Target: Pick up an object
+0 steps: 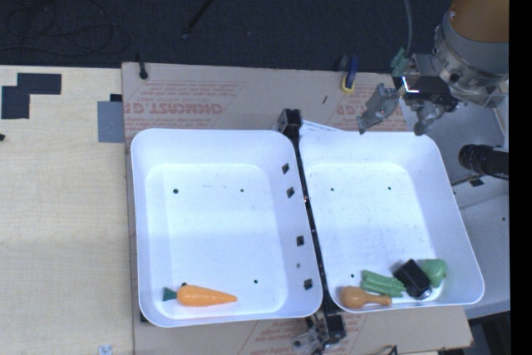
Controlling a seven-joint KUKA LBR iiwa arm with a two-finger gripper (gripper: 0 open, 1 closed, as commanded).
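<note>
Gripper (pixel 397 117) above far rim of right bin (pixel 455 204), fingers spread apart, nothing between them. Arm (pixel 478 21) enters from upper right, orange band at top. Right bin, near corner — black block (pixel 413 278) lying on green pieces (pixel 384 283), tan pear shape (pixel 362 298) just beside them. Left bin (pixel 145 204) — carrot (pixel 204 296) at near edge, well apart from gripper. Cardboard (pixel 208 100) under both bins.
</note>
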